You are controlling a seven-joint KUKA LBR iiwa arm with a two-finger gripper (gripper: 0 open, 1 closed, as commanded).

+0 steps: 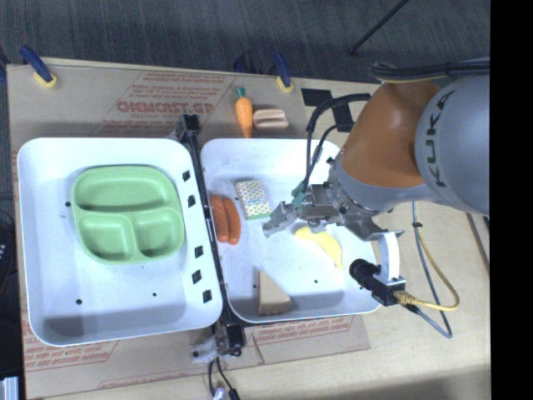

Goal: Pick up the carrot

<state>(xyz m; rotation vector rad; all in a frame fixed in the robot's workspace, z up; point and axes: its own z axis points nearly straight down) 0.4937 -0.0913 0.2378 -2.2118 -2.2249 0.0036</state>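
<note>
The carrot (242,113) is small and orange with a green top. It lies on the cardboard just beyond the far rim of the right bin (333,150), next to a small bun (270,120). My gripper (279,219) hangs low over the middle of the right bin, well in front of the carrot and apart from it. It sits between a speckled green-and-white block (251,198) and a yellow piece (323,244). Nothing is visibly held.
In the right bin, an orange sausage (226,218) lies by the left wall and a brown wedge (271,294) near the front. The left bin (33,248) holds a green divided plate (127,211). The arm's bulk covers the right bin's right side.
</note>
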